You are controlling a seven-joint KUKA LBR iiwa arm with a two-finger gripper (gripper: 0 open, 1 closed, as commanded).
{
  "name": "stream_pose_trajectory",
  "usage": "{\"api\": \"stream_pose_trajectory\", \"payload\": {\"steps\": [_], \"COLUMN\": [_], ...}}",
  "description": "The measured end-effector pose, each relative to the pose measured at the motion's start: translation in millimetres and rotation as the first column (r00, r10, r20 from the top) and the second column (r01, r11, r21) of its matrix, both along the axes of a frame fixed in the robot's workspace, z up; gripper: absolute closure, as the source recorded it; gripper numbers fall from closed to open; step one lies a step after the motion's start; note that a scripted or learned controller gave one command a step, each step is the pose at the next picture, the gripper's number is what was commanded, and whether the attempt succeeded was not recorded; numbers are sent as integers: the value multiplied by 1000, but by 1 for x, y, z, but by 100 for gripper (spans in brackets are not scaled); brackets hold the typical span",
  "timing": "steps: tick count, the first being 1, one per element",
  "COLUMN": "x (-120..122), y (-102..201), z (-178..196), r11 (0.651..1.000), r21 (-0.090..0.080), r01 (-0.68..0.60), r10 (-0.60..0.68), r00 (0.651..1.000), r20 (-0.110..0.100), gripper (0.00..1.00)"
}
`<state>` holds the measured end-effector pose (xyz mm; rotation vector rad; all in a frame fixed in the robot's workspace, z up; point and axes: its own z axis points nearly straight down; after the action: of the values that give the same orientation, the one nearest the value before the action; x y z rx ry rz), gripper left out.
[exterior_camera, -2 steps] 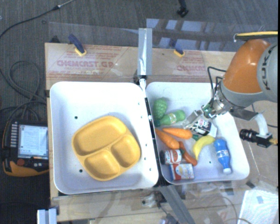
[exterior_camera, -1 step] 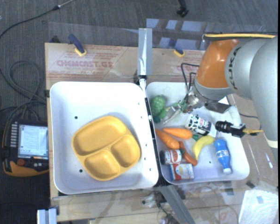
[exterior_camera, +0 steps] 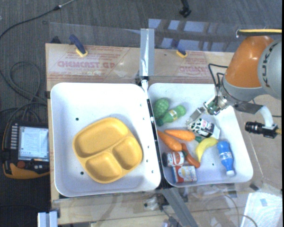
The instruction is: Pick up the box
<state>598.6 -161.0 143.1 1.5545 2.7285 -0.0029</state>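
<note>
Camera view: the box [exterior_camera: 202,126], small with a black-and-white cow pattern, lies in the right bin [exterior_camera: 244,162] beside the carrot [exterior_camera: 179,135] and banana [exterior_camera: 205,147]; it looks light, stiff carton, best pinched across its narrow sides; the gripper [exterior_camera: 213,106] hovers just above-right, its opening impossible to tell.

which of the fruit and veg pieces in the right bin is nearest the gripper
The yellow banana: it lies just below the black-and-white box under the gripper. The orange carrot and green vegetable sit further left.
</note>
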Motion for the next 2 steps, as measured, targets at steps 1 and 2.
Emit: {"api": "stream_pose_trajectory", "payload": {"steps": [1,2], "x": [-40,-7], "y": [-56,-4], "z": [30,-52], "r11": [999,999], "r21": [-1,2], "r01": [-32,48], "r10": [32,-48], "r00": [999,999], "r20": [-1,4], "gripper": [0,0]}}
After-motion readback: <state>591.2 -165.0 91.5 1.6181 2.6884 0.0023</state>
